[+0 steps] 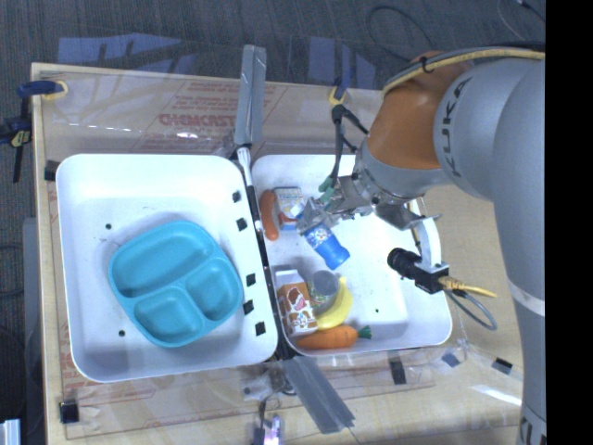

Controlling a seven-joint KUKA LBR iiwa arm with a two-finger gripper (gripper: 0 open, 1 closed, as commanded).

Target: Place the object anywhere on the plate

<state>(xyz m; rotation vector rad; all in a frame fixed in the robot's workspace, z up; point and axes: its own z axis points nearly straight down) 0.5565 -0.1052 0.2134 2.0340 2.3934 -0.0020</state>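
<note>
A blue three-compartment plate (176, 284) lies in the left white bin (83, 193). My gripper (315, 219) hangs over the upper left part of the right white bin (422, 318). Directly below and right of it lies a blue and white can (327, 246), tilted on its side. A red sausage (269, 214) and a small pale box (288, 198) lie just left of the gripper. The wrist hides how the gripper meets the can.
At the front of the right bin sit a yellow banana (341, 306), an orange carrot (326, 338), a red-brown carton (296, 308) and a grey cup (324, 286). A divider wall (248, 248) separates the bins. A black cable fitting (412, 269) sticks out to the gripper's right.
</note>
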